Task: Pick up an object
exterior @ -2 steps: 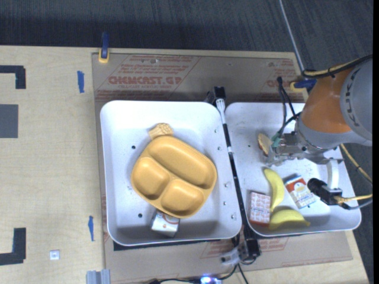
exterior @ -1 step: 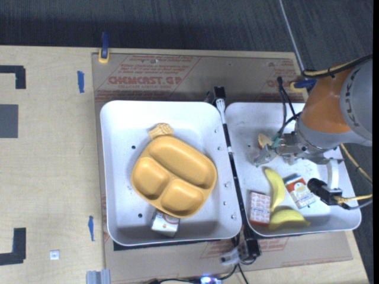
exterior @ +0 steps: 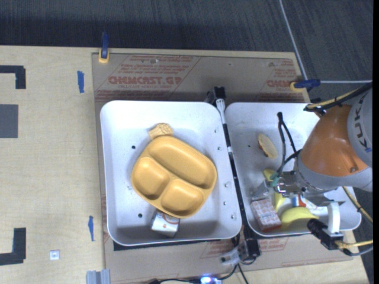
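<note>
- Arm (exterior: 340, 149), nearest the camera and the largest thing in view: grey body with orange band, reaching in from the right and standing over the right bin (exterior: 249, 120); cables trail beside it.
- Left bin (exterior: 118, 158): holds a yellow three-compartment tray (exterior: 173, 175) lying flat near the middle. A small tan piece (exterior: 160, 129) touches the tray's far edge; a small white packet (exterior: 165, 223) sits just at its near edge.
- Right bin: cluster of small items at the near side, under and beside the wrist. A yellow banana-like piece (exterior: 298, 216), a reddish-white box (exterior: 265, 212), small yellow and green bits (exterior: 272, 177). A pale oval piece (exterior: 267, 145) lies apart, toward the far side.
- Gripper (exterior: 286, 188): down among the near cluster in the right bin. The arm's body hides the claw; cannot tell how wide it stands or whether anything is in it.
- Progress, as a judgement: arm has reached a candidate cluster; no object is visibly lifted. Grasp and lift remain to be confirmed.
- Surface: light plywood bench with a printed cardboard sheet (exterior: 145, 76) under both bins, blue tape marks and clamps at its edges, black marks at far left.
- Room: dark carpeted floor beyond the far edge.
</note>
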Motion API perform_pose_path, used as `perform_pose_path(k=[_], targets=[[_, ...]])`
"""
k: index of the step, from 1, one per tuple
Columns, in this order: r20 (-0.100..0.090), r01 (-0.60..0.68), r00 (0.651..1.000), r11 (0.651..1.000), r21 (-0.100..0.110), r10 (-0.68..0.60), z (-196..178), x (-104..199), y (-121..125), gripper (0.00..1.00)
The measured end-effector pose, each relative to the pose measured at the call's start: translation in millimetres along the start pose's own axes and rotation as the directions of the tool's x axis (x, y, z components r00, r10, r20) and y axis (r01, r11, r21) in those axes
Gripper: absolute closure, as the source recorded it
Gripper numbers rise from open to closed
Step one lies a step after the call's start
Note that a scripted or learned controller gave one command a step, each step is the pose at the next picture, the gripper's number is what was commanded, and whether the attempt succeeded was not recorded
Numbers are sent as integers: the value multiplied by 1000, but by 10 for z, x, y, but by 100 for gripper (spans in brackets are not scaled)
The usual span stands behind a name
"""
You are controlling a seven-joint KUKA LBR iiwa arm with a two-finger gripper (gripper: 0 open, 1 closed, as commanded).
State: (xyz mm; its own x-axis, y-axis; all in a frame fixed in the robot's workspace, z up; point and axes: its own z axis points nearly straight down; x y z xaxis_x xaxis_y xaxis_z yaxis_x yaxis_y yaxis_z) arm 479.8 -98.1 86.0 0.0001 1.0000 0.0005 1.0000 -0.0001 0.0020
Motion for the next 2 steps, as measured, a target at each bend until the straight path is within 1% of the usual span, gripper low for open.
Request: perform_pose_path(k=[1, 2], targets=[[3, -1, 1000, 1000, -8, 1, -108, -6, 24, 100], [0, 2, 1000, 1000, 0, -2, -989, 634, 8, 100]])
